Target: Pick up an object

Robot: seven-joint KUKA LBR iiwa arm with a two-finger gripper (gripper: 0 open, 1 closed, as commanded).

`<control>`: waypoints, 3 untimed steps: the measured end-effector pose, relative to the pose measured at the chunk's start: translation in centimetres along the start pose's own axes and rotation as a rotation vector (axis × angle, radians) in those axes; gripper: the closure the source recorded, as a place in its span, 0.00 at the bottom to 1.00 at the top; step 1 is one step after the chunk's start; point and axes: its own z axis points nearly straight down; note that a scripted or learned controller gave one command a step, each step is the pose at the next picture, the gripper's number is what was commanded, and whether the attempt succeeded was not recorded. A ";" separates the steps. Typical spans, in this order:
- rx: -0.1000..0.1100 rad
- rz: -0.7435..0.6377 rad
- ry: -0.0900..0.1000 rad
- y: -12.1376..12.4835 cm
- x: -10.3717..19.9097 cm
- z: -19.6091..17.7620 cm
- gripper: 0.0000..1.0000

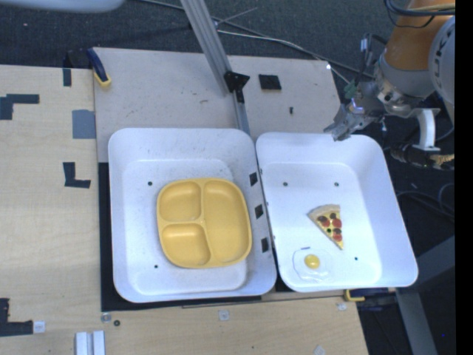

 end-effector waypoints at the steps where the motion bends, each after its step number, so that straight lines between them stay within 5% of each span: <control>1: 0.001 0.000 0.000 -0.1 5.2 1.1 1.00; 3: 0.003 -0.001 0.000 -2.3 15.4 3.3 1.00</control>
